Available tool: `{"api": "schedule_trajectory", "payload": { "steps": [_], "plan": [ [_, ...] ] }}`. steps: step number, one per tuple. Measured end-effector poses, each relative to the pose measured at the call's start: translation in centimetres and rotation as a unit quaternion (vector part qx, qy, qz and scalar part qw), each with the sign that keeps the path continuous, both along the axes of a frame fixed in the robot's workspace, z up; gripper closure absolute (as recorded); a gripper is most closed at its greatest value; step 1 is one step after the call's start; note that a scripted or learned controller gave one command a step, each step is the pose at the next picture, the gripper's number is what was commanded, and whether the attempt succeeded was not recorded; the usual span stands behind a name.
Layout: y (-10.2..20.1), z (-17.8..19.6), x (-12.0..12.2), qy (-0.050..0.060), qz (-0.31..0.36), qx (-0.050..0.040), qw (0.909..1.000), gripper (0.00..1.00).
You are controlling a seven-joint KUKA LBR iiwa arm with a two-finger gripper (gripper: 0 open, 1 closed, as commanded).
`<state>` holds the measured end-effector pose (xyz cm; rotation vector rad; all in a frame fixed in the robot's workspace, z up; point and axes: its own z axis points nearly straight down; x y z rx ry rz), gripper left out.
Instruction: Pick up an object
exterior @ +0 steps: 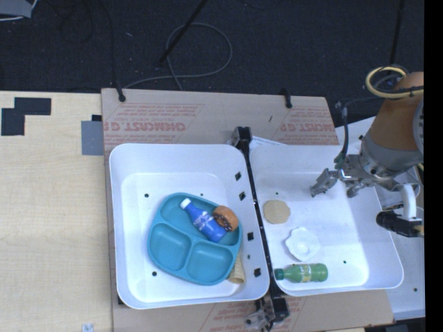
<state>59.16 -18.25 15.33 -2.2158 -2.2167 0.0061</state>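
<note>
Over at the right bin [387, 268], our gripper [337, 182] hangs above the upper-right part of the floor, with the fingers [320, 185] splayed apart and nothing between them. So we'd call this the approach step: no grasp made yet, and no object picked out for sure.

Candidates in that bin: a tan disc [277, 211] lying flat near the divider, a small white cup [302, 243] just below it, and a green bottle [302, 273] on its side along the bottom edge. All three sit apart from each other and well clear of the gripper, toward the left and lower half of the bin.

The left bin [131, 185] holds a blue tray [181, 247] with a blue bottle [204, 221] lying across its upper compartment and a brown-orange thing [225, 218] touching it, maybe a donut, hard to tell. Something tan pokes out under the tray's lower right corner.

Our guess for the next move: swing left and down toward the disc, since it's nearest, then drop with the fingers straddling it. Being flat, it'll probably be a pain to get under. The green bottle looks like the friendlier grab if we line up the fingers across its body, though it could roll. The cup might squash or tip.
</note>
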Motion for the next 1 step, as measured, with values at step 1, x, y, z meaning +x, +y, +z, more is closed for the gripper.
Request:
{"api": "schedule_trajectory", "payload": {
  "steps": [1],
  "plan": [
    [-0.44, -6.26, 0.0, 0.0, 0.0, -0.0002, 1.0, 0.0]
  ]
}}
